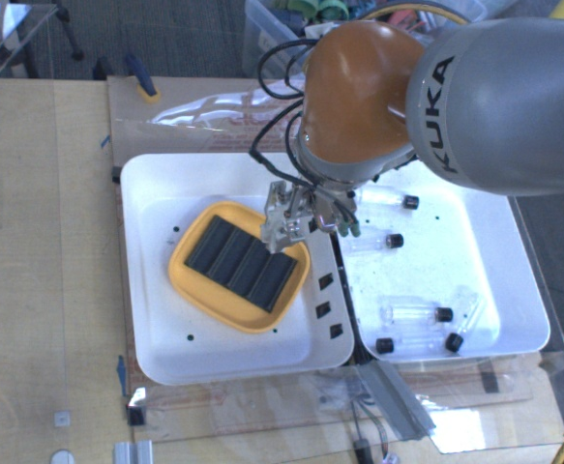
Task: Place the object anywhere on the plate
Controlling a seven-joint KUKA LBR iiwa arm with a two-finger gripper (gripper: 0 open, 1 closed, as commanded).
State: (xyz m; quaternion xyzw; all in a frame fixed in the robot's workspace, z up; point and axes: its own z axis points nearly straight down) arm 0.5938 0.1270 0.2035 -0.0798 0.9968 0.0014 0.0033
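Arm (475, 95) is reaching in from the right, wrist hanging over the seam between the two white bins. The pincer (289, 225) is hovering at the far-right edge of the yellow plate (187, 283), which is lying in the left bin (156, 346). A dark ribbed rectangular object (241, 262) is resting flat on the plate, covering most of its middle, tilted diagonally. The pincer tips are sitting just at or above that object's far-right corner; whether they are apart, together or clamped on anything I cannot tell, as the metal parts are blurring together there.

Right bin (514, 259) is holding several clear vials with black caps (419, 313), scattered near and far, well apart from the plate.

Judgement: the dark object is already lying on the plate, so the placing step is looking either finished or at the release stage. The next move is calling for a straight lift clear of the plate without dragging the object off its rim, if the pincer is touching it at all.
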